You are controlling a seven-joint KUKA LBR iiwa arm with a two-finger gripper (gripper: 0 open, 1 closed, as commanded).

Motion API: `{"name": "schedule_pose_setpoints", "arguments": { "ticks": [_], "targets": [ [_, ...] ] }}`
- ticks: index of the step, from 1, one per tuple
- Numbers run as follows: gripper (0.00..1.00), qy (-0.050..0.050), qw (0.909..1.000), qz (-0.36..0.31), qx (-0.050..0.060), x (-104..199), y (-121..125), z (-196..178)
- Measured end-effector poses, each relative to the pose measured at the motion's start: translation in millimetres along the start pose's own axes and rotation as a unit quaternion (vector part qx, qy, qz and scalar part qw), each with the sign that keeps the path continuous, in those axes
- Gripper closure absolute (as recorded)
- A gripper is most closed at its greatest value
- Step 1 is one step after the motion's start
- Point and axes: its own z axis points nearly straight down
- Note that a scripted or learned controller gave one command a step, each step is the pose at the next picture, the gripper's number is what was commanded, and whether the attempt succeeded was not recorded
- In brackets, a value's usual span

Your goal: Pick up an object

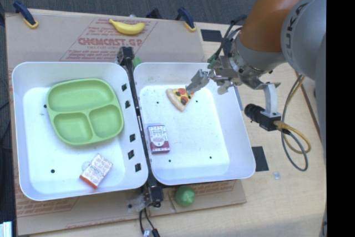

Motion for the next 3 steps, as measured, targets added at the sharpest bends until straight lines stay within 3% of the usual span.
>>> {"name": "schedule_pose_setpoints", "arguments": {
  "ticks": [1, 2, 3],
  "targets": [
    [0.00, 0.000, 1.0000, 0.000, 0.004, -57, 75, 143],
    [1.00, -0.001, 1.0000, -0.002, 0.000, -57, 78, 129],
    [0.00, -0.001, 1.0000, -0.002, 0.000, -57, 78, 129]
  ]
}}
